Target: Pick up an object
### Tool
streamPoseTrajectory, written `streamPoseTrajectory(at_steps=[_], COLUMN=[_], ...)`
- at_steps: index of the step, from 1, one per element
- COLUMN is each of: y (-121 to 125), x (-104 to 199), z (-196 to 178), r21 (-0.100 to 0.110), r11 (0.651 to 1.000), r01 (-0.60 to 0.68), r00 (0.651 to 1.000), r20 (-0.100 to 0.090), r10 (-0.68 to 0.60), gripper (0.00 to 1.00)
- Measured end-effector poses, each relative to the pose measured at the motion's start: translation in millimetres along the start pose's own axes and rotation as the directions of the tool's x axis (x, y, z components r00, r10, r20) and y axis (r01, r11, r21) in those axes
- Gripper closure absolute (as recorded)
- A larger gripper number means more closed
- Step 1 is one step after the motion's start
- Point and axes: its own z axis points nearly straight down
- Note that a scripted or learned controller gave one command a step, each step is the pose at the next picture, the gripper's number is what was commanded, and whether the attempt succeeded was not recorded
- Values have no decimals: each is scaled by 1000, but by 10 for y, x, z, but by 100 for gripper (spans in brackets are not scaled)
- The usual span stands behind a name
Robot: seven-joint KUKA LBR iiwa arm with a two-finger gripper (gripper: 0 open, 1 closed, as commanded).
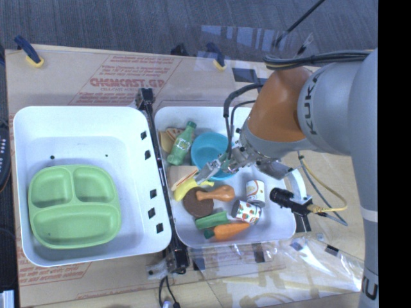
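Note:
My gripper (210,170) hangs low over the middle of the right bin (280,231), at the lower left rim of a blue bowl (208,149). Just below it lie a yellow banana (185,188) and a tan chicken drumstick (218,193). A brown round patty (196,203) sits beside the drumstick. A green bottle (182,144) lies to the upper left of the bowl. Nothing shows as lifted by the gripper. The orange-banded wrist hides the bin's right rear part.
At the right bin's front lie a carrot (230,231), a green vegetable piece (211,221) and two small printed cans (254,189) (247,212). A tan piece (171,137) lies by the bottle. The left bin (77,130) holds a green divided plate (74,205).

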Motion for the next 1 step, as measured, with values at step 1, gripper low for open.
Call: streamPoseTrajectory(at_steps=[1], y=[255], x=[53], z=[629], r21=[-3], r11=[999], r01=[-32], r00=[999], r20=[1], r10=[32], gripper=[0])
